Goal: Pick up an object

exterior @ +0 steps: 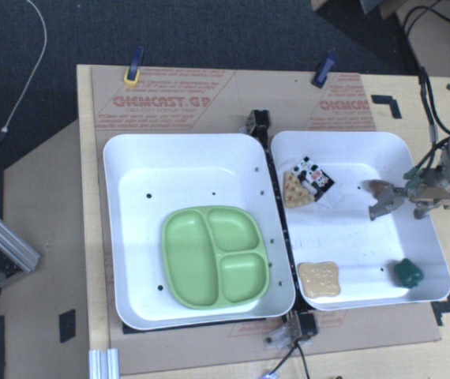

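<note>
- Bright, even overhead light fills the scene; the white bins point(193, 164) are close to washed out.
- Shadows are soft and short.
- Overall focus is mildly soft, and small details look grainy.

A single fixed camera looked down at a slant from above the bench point(233, 93), far enough to take in both white bins: the left bin point(122, 212) and the right bin point(367, 144), plus dark floor beyond the bench's far edge.
</note>
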`<state>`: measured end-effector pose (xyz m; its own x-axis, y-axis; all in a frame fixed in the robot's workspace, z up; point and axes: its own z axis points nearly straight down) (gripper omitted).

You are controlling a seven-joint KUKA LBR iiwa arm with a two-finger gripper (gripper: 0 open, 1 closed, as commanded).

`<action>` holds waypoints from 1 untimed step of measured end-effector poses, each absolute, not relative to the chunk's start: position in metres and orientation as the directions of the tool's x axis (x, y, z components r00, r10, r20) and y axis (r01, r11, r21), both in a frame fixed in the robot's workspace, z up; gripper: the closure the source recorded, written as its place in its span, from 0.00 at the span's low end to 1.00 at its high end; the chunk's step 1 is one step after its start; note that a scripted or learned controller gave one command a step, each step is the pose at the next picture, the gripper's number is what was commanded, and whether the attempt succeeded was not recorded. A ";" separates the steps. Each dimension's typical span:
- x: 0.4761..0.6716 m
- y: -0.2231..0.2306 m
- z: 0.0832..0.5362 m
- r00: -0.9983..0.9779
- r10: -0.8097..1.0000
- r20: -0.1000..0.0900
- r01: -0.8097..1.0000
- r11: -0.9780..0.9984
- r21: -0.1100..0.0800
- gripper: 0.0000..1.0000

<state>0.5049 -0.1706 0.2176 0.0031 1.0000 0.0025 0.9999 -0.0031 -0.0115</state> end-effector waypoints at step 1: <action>0.508 -0.170 0.223 0.000 1.000 0.000 1.000 0.000 0.000 0.00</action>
<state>0.5076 -0.1703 0.2232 -0.0003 1.0000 -0.0004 1.0000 0.0003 0.0003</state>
